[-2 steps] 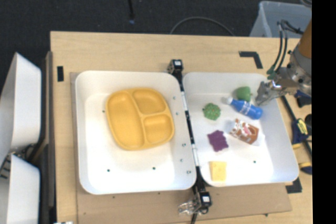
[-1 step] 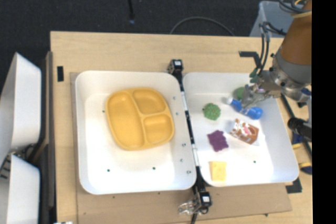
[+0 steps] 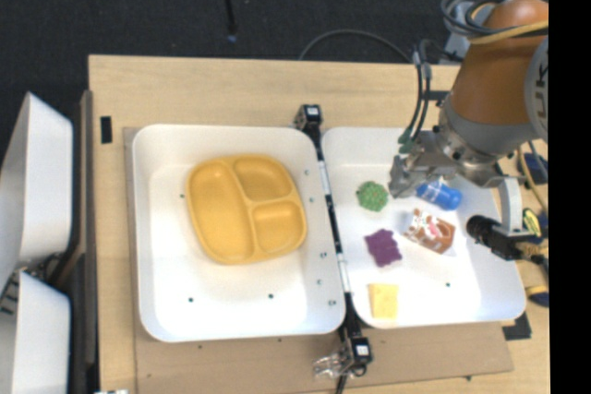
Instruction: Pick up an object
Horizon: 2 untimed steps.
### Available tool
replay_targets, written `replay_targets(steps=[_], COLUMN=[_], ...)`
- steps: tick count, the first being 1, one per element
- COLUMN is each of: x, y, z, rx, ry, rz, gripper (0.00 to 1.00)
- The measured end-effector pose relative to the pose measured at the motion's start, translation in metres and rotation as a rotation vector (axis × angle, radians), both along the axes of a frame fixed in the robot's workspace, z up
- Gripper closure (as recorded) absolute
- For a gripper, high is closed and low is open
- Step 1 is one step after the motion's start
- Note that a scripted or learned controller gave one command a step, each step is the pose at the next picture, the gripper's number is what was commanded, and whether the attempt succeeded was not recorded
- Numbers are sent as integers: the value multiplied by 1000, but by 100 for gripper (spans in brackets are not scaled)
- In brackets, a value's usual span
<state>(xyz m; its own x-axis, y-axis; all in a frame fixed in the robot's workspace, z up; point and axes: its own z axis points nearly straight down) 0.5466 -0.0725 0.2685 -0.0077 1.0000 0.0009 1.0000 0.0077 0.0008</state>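
Note:
My gripper (image 3: 401, 183) hangs over the right bin (image 3: 489, 295), near its back middle. A green bumpy ball (image 3: 372, 196) lies just left of it, apart from it. A blue cylinder-like object (image 3: 440, 195) lies just right of it. In front of that sits a red and white packet (image 3: 432, 232). A purple lump (image 3: 382, 247) rests nearer the bin's middle, and a yellow square block (image 3: 383, 300) lies by the front wall. I see nothing between the gripper's tips.
The left bin (image 3: 166, 309) holds a yellow divided plate (image 3: 247, 208). A black-clipped divider (image 3: 328, 208) runs between the two bins. The grey and orange arm (image 3: 494, 92) covers the right bin's back right corner.

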Motion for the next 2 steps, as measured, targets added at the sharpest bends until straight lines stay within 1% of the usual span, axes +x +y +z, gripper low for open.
replay_targets(steps=[2], x=[-18], y=[113], z=[-2], rx=[1], ry=[2], rz=[1], gripper=[100])
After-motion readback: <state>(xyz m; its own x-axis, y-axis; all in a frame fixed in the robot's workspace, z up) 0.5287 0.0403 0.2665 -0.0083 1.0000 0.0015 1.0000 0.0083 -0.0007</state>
